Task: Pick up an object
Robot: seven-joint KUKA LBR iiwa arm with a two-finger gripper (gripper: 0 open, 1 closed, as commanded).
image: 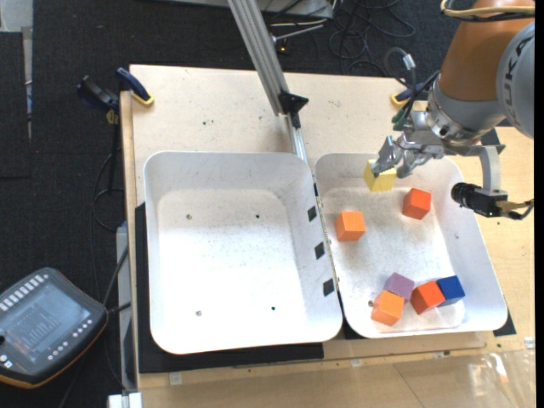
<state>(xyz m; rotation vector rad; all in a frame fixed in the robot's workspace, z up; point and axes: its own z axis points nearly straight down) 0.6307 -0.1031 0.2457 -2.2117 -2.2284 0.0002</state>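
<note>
1. The gripper [393, 161] is sitting over the right bin [476, 253], toward its 12 o'clock end, with the yellow cube [379, 178] right at the fingertips.
2. Hand state: the fingers look to be pinching the yellow cube from two opposite sides. The cube is tilted and seems clear of the floor, so I'm reading it as held, but the grip is shallow, near the cube's top.
3. Handling call: small rigid block, probably foam or light wood, so it should be light, stiff and not fragile. The flat faces are giving the pads a fair bite; the smooth painted surface could be slippery if the pinch is off-centre.
4. Best hold: two parallel faces, pads centred on them and lower than they appear now. A corner or edge pinch is likely to let it twist out.
5. Other candidates lying in the right bin:
   - orange cube [349, 225] at about 9 o'clock of centre, standing alone, easy access.
   - red cube [416, 203] at about 1 o'clock, also well apart from the others.
   - cluster at 6 o'clock: purple cube [400, 284], a second orange cube [388, 306], a second red cube [427, 296] and a blue cube [450, 289], touching or just beside each other, so finger clearance is poor there.
6. Risk: the tilt is suggesting an uneven grip; a quick lift may be enough to drop it.
7. The left bin [170, 228] is holding no blocks.
</note>
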